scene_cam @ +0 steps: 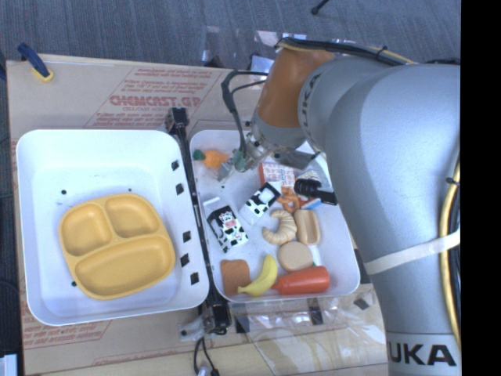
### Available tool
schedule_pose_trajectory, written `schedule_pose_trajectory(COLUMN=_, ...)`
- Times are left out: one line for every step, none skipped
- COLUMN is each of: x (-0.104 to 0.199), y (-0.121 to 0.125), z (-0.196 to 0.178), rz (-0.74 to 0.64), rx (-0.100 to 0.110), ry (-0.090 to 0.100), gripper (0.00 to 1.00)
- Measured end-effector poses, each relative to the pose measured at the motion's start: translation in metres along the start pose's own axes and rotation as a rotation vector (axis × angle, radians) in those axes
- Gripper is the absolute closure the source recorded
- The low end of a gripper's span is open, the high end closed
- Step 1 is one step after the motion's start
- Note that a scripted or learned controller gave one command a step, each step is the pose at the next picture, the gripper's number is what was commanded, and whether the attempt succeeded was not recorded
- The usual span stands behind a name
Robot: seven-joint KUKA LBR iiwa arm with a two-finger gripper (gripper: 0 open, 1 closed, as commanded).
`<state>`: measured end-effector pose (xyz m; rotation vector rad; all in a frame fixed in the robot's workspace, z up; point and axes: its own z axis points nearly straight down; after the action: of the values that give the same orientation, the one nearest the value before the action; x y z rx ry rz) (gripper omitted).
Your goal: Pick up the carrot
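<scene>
Arm comes in from the right, big grey body over the right bin's (pixel 344 276) far side, orange band up top. End effector (pixel 239 161) sits low in the bin's upper left part, tips pointing down-left, just beside the carrot (pixel 212 159). Carrot is small, orange w/ a green top, lying at the bin's top left corner near the divider; it touches or nearly touches the tips, can't tell which. Whether the tips are apart or together: can't tell, too blurred and partly under the wrist. Nothing seen gripped between them.

Rest of right bin: two cow-print cartons, one (pixel 226 228) mid-left, one (pixel 261 202) just right of it and higher. Croissant (pixel 280 226) in the middle, hot dog bun (pixel 307 226) beside it, round bread slice (pixel 295 255) below. Front row: brown toast (pixel 234 274), banana (pixel 262 278), long red pepper (pixel 304 280) touching the banana's end. A dark bottle-like item (pixel 313 187) by the arm, hard to make out.

Left bin (pixel 47 155) holds a yellow divided plate (pixel 117 245), three sections, sitting front-centre. Both bins rest on brown cardboard (pixel 141 96) on the desk.
</scene>
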<state>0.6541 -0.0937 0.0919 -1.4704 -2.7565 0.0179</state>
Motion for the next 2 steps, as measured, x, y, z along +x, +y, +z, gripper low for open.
schedule_pose_trajectory(x=0.052, y=0.039, z=-0.106, rz=0.095, rx=-0.027, ry=-0.014, gripper=1.0)
schedule_pose_trajectory(x=0.07, y=-0.031, z=-0.098, rz=0.482, rx=-0.014, ry=-0.004, gripper=1.0)
